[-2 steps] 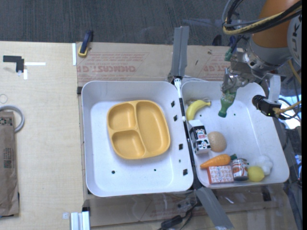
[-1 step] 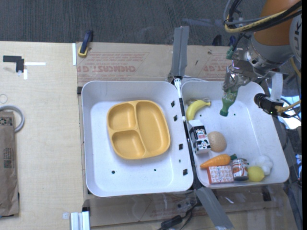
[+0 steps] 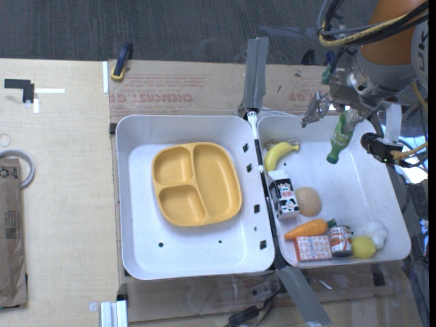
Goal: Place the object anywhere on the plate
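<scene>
A yellow plate [image 3: 197, 182] with three compartments lies in the left bin [image 3: 136, 251], with nothing on it. Over the back of the right bin [image 3: 392, 196], my gripper [image 3: 346, 116] is shut on the top of a green bottle [image 3: 338, 140]. The bottle hangs tilted below the fingers, its lower end toward the left and off the bin floor. The gripper is well to the right of the plate, beyond the divider between the bins.
In the right bin lie a banana [image 3: 279, 153], a small black-and-white carton [image 3: 285, 197], a tan ball [image 3: 308, 201], a carrot [image 3: 308, 228], a red box [image 3: 313, 248], a can [image 3: 340, 240] and a lemon [image 3: 364, 246]. A grey post [image 3: 255, 73] stands behind the divider.
</scene>
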Tool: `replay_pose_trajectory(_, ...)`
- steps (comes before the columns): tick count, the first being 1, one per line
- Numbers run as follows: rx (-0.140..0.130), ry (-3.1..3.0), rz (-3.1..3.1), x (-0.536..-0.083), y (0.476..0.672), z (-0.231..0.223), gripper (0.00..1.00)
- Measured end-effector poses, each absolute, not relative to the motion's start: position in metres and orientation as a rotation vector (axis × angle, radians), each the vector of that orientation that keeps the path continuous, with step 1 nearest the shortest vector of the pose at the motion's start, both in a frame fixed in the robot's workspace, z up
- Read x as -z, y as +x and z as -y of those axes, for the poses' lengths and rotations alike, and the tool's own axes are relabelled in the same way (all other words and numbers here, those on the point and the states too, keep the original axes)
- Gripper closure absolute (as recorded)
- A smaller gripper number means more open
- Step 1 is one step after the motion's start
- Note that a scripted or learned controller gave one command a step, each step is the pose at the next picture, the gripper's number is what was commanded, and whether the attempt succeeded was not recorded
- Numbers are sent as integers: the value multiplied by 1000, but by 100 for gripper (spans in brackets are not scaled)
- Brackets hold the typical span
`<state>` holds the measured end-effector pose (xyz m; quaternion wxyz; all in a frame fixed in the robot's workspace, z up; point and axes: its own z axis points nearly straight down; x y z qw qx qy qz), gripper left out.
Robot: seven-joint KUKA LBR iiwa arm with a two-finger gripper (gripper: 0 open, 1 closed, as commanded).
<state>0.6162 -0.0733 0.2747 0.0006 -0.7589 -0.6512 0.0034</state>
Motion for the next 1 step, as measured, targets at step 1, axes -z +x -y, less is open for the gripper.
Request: replay_pose_trajectory(1, -7, -2571, 1802, -190, 641, -33, 0)
